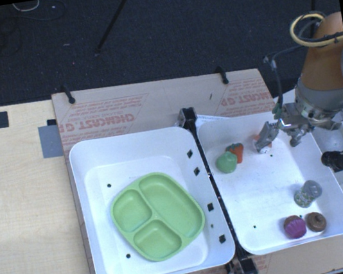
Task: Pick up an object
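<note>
Pincer above right bin, green-orange toy just left.

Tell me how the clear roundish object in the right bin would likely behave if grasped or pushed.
The clear object looks rounded, so a push would probably roll it across the right bin, perhaps toward the purple ball. Its glassy, see-through surface suggests it may be slippery. It lies apart from the end effector.

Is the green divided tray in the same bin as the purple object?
No. The green divided tray lies in the left bin; the purple object sits in the right bin.
</note>
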Action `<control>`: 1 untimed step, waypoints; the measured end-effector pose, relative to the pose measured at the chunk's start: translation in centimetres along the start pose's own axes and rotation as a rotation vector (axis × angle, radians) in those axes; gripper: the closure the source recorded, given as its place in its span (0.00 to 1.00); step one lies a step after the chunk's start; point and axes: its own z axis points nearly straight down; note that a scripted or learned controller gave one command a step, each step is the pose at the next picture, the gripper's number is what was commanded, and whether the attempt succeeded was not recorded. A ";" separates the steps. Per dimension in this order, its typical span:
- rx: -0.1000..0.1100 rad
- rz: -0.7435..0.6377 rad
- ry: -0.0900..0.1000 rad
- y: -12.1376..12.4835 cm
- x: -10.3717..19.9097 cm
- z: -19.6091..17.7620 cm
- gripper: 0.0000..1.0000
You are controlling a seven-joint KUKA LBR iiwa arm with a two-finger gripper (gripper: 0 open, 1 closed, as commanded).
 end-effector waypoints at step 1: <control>-0.013 -0.002 -0.002 0.3 0.0 -0.8 0.00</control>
